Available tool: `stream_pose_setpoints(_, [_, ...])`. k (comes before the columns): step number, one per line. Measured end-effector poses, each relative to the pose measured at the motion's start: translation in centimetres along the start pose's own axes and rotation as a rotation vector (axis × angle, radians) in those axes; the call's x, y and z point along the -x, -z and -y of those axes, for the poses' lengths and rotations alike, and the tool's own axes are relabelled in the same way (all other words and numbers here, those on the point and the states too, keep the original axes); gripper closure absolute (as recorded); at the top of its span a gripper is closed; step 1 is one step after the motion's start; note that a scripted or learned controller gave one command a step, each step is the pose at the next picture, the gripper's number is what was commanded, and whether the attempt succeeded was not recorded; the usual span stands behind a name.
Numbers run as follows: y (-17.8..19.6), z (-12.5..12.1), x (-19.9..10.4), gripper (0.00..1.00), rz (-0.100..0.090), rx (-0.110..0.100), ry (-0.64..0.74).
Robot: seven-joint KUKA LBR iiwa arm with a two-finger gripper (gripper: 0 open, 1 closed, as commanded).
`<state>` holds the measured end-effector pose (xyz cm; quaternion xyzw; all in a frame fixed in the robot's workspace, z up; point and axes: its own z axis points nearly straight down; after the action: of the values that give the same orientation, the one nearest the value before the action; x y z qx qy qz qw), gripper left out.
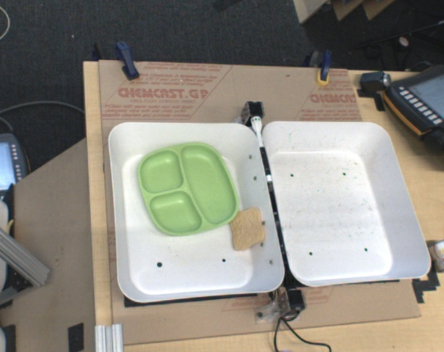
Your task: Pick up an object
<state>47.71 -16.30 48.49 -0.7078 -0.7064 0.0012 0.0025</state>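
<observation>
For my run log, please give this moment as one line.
left bin: green divided plate, tan sponge touching its edge | right bin: no objects | nothing lifted

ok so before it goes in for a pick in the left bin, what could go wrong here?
1. The tan sponge-like piece lies right against the green divided plate; a finger may land on the plate's rim instead.
2. The plate is wide and shallow, likely hard for a two-finger grasp except at an edge, where it may slip.
3. The tan piece is near the left bin wall by the divider, so approach room looks tight.
</observation>
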Motion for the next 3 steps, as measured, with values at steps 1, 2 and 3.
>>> stream_pose_setpoints(1, [-10.9,-0.2,-4.3,1.00,-0.002,-0.006,0.006])
stream_pose_setpoints(2, [6.1,-3.4,-1.4,1.00,0.009,0.028,0.002])
stream_pose_setpoints(3, [-1.5,-0.1,-3.1,1.00,0.000,-0.001,0.002])
